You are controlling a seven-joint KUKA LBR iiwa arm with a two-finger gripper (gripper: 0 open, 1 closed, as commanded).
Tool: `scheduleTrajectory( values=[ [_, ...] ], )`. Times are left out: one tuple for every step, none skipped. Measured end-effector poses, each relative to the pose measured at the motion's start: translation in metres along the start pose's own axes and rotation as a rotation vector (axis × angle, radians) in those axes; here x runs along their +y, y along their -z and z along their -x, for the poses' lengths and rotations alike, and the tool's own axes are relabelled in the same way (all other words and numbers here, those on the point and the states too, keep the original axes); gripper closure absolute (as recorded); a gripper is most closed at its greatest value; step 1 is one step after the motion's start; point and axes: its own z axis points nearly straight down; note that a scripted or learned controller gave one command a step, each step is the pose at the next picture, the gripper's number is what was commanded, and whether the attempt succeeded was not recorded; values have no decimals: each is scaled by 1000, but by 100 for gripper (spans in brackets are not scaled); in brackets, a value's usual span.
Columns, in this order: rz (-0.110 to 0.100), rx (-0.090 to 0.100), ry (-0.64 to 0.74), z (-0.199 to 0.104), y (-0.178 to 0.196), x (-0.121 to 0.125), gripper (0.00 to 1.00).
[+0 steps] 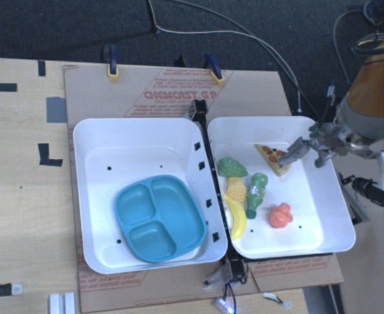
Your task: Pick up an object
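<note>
The claw (295, 152) hangs just beside the pizza (271, 156) in the right bin (329, 195); whether it is spread, I cannot tell. Centre over the slice, then descend squarely.

A single fixed camera looks down at a slant from above the tabletop (21, 195), set far enough back to take in both white bins whole. The left bin (90, 175) and the right bin (322, 221) lie side by side across the middle of the frame, with the dark floor (61, 18) filling the far, upper strip. The arm (368, 103) enters from the frame's right edge at mid-height, so its fingers (295, 150) appear over the right bin's far right part, with the left bin well off to their left. The near bin rims sit close to the frame's lower edge.
</note>
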Motion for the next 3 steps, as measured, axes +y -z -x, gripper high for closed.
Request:
scheduleTrajectory(
  values=[
    [-7,1,0,27,-152,37,0],
    [2,-1,1,13,-145,57,0],
    [2,-1,1,15,-146,102,0]
  ],
)
